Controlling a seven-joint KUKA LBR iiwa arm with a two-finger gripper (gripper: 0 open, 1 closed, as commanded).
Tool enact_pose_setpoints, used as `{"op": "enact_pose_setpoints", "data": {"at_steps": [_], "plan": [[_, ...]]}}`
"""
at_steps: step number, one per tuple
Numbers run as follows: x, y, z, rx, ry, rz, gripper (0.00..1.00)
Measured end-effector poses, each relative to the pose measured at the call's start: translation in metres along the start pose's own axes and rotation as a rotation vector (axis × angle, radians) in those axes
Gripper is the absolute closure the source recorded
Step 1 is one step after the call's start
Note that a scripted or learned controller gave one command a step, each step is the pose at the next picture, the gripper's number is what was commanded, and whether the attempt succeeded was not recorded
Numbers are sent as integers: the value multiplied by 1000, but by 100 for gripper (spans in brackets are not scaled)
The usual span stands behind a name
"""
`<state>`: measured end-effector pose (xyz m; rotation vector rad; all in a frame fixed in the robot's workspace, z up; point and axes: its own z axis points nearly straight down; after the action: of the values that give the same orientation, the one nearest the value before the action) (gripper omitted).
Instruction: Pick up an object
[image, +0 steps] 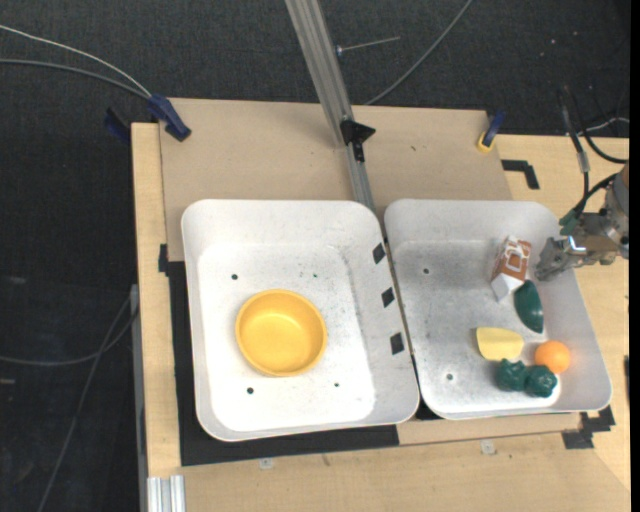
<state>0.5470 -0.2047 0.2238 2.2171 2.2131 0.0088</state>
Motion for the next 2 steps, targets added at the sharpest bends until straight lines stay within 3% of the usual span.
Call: {"op": "enact_pose_setpoints", "data": {"at_steps": [1,2], "plan": [[0,2,-18,3,0,-3,100],[59,9,-11,16,8,-6,100]]}}
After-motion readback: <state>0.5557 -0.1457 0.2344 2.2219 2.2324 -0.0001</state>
